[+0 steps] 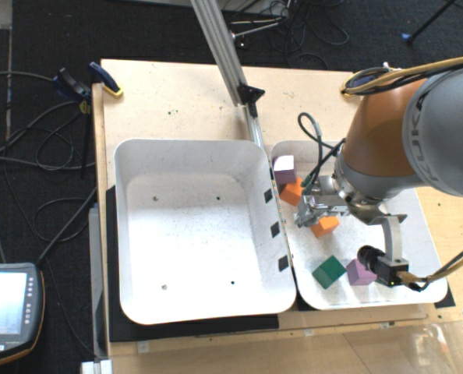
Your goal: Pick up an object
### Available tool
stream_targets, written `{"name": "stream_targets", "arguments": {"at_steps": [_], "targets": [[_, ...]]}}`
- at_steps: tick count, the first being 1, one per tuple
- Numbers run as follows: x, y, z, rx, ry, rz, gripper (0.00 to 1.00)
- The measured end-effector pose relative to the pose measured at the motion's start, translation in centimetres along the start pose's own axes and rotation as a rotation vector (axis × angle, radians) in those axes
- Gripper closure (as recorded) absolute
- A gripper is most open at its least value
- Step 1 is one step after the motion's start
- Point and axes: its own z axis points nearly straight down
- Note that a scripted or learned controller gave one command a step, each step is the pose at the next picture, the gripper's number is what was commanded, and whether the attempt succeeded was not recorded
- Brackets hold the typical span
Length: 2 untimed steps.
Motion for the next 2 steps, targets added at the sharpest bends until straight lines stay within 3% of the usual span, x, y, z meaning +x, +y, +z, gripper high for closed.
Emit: {"name": "stream_targets", "arguments": {"at_steps": [2], "targets": [[9.5, 1.0, -2.1, -0.002, 0.000, 0.000, 1.00]]}}
